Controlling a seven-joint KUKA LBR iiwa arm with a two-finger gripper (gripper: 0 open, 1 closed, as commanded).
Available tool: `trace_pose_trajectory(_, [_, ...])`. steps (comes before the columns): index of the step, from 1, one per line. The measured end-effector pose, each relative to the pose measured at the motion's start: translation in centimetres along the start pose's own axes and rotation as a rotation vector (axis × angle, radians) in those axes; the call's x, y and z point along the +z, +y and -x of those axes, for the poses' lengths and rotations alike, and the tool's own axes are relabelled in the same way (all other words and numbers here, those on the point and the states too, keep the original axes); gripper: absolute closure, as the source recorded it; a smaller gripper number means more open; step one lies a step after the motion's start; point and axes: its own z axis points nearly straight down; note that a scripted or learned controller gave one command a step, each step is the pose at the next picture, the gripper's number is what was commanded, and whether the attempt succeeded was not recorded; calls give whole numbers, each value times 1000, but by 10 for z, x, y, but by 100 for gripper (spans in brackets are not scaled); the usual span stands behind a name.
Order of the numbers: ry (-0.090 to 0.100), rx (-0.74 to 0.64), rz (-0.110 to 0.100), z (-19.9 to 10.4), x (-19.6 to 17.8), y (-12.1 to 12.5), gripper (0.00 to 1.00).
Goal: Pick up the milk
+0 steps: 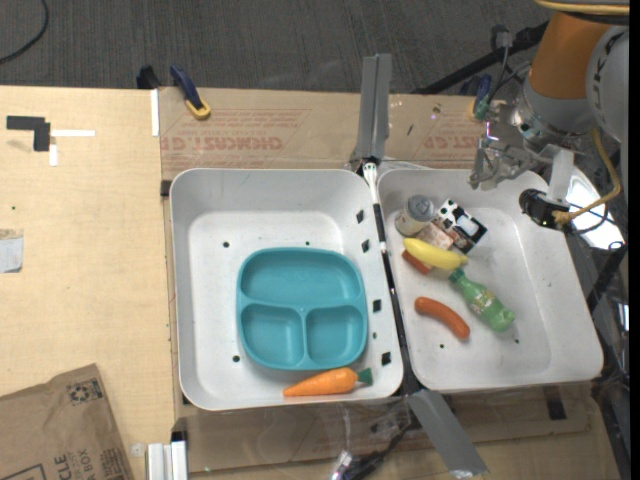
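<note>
Camera view: milk not yet picked up

Camera view: the milk (461, 222), a cow-patterned carton, is seen lying in the right bin (560, 298) among a banana (434, 254), a green bottle (482, 302) and a sausage (442, 317). The gripper (493, 166) is held above the bin's far rim, apart from the carton; how far it is opened cannot be told. All of the pick is judged to remain.

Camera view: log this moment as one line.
task: pick up milk | claw: above right bin's far edge | black-and-white cow-print milk carton: in bin, beside yellow banana | status: not grasped
</note>
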Motion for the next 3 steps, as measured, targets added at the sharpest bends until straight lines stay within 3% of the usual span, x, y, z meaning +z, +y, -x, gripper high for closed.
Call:
trace_pose_trajectory(1, [-1,0,0,0,0,0,0])
trace_pose_trajectory(2, [1,-32,4,25,105,-3,0])
trace_pose_trajectory(3, [1,-162,1,78,121,-24,0])
